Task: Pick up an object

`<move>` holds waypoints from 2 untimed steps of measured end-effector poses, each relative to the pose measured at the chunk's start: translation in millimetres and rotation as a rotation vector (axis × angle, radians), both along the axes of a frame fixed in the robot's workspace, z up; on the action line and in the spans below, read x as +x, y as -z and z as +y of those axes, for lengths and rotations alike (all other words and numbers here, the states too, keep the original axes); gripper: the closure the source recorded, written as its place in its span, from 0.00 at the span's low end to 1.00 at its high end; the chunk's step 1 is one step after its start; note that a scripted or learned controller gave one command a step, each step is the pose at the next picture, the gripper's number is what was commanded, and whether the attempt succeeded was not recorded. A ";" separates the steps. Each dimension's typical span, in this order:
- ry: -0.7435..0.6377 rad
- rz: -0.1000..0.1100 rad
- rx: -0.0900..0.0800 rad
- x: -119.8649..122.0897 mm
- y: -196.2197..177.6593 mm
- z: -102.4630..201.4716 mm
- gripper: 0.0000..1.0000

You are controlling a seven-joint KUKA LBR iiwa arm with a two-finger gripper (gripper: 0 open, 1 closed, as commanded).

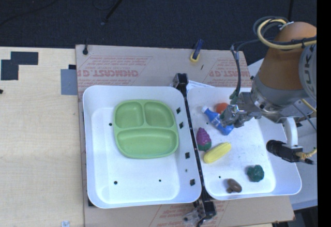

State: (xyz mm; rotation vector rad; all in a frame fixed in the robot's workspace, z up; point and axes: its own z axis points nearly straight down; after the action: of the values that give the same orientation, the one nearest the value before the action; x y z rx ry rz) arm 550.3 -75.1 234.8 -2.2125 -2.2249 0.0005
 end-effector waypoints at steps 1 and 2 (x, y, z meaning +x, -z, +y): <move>0.003 0.002 -0.002 15.7 12.6 29.5 1.00; 0.004 0.001 -0.002 8.5 1.4 36.6 1.00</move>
State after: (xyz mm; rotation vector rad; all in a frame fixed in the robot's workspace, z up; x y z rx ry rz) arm 558.8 -38.5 233.4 -2.2176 -2.2202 0.0040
